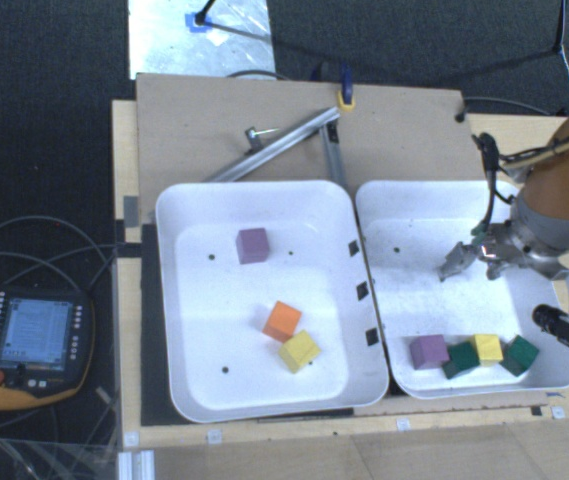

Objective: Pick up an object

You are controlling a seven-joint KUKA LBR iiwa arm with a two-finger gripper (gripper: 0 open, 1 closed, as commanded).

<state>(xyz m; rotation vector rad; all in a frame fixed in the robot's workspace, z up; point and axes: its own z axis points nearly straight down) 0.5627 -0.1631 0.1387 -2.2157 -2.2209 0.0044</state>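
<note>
The arm (564, 193) reached in from the right side of the bench (124, 268), its tool (474, 260) hanging over the middle of the right bin (384, 203). From where I stood the two fingers looked spread apart, with nothing between them.

Along the near edge of that right bin lay a row of blocks: a purple block (428, 350) at the left end, a dark green block (458, 358) touching it, a yellow block (488, 347) just beside that, and another dark green block (520, 354) toward the bin's near right corner. All of them sat well apart from the tool.

In the left bin (174, 208), a purple cube (253, 245) sat toward the far side, alone. Nearer the front, an orange cube (282, 320) and a yellow cube (300, 350) lay touching corner to corner.

A handheld control pendant (29, 348) rested on the floor off the bench's left edge.
</note>
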